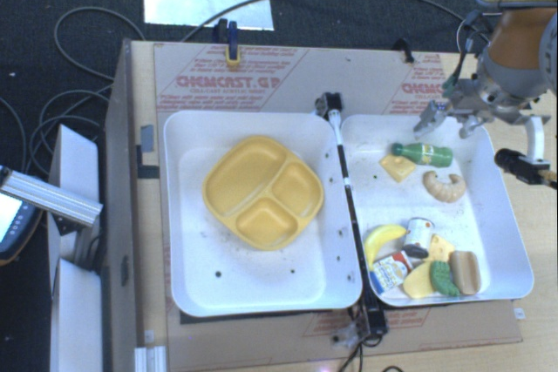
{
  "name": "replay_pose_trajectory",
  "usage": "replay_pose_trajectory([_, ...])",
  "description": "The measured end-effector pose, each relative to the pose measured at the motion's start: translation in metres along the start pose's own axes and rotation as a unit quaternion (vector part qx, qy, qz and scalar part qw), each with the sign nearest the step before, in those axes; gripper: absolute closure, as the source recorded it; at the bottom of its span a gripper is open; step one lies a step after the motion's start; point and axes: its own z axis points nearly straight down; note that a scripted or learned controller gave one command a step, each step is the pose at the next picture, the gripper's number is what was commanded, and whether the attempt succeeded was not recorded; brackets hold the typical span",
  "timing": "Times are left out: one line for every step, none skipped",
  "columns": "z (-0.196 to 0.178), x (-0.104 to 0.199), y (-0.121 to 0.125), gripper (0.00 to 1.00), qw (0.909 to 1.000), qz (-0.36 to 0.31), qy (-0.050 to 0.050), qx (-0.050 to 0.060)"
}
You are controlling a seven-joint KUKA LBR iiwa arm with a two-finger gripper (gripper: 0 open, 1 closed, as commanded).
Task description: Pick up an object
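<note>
Overhead slanted look at a bench carrying two shallow white plastic bins side by side. In the left bin [187,187], a yellow plastic divided plate [263,191] with three compartments, lying flat near the middle. In the right bin [501,213], a scatter of toy food: a green plastic bottle with a yellow cap [422,154] on its side near the far end, a yellow wedge of toy cheese [398,167] just beside and touching its cap end, a tan croissant-shaped piece [445,186] a little nearer. At the near end, a crowded heap: a yellow banana [384,238], a small white can [419,233], a small carton with red and blue print [390,272], a green leafy piece [443,278], a brown hot-dog bun [466,271], all touching or overlapping.

Grey arm with orange band entering from the right, two-finger gripper [452,119] poised over the far right corner of the right bin, above and just beyond the bottle. Fingers [429,117] spread apart, nothing between them.

Likely target: the bottle, nearest below. Risks: round body rolling away under closing fingers; cheese wedge nudged or caught alongside; descent too close to the bin's far wall, ending in a fingertip striking the rim. Grasp not yet begun.
</note>
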Motion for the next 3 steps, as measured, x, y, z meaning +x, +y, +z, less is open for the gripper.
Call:
replay_pose_trajectory([0.118, 0.009, -0.036, 0.00, 1.0000, 0.001, 0.000, -0.001])
replay_pose_trajectory([0.118, 0.062, 0.008, 0.00, 0.9998, 0.005, 0.003, 0.020])
replay_pose_trajectory([0.102, 0.063, 0.015, 1.00, 1.0000, 0.001, 0.000, 0.004])
